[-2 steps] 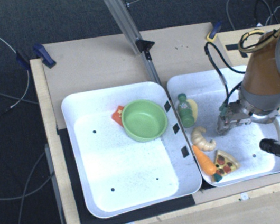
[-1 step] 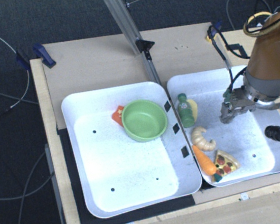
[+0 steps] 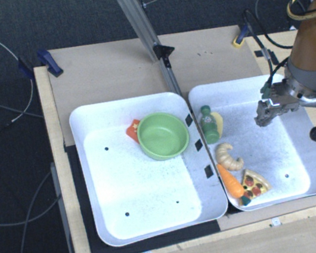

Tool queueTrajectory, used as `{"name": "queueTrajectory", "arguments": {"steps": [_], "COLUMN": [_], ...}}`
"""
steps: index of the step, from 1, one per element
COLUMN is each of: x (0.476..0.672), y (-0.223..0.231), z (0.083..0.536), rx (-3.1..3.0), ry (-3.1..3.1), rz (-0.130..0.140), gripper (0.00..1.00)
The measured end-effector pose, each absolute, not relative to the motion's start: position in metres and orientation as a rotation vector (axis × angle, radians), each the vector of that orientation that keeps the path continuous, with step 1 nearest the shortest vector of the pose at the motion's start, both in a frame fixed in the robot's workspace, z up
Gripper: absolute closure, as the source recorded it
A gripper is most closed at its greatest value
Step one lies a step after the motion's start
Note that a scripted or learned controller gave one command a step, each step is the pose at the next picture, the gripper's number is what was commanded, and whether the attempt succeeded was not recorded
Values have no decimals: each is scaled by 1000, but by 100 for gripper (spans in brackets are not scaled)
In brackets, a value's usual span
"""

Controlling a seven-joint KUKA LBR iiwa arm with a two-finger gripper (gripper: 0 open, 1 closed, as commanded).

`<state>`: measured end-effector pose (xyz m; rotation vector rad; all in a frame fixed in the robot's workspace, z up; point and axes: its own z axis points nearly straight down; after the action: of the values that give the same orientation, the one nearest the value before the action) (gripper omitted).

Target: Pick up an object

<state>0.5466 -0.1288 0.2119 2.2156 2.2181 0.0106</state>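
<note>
Camera view, pincer [image 3: 263,117] state unclear, green bottle [image 3: 208,125] well apart to its left

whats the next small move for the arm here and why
Probably shift the gripper left and toward the near edge, over the croissant. It hangs over bare floor of the right bin, while the toys cluster along that bin's left side.

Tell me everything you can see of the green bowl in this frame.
The green bowl is a round, pale green bowl, plastic by its look, standing upright with its open side up and nothing visible inside. It sits in the left bin, toward that bin's upper right, near the divider between the bins. An orange-red object pokes out from its left edge, touching or partly under it. The tool is far off, over the right bin.
</note>
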Motion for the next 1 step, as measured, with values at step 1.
{"name": "queueTrajectory", "arguments": {"steps": [1], "x": [564], "y": [-72], "z": [208], "rx": [2214], "ry": [2228], "rz": [7], "gripper": [100]}}
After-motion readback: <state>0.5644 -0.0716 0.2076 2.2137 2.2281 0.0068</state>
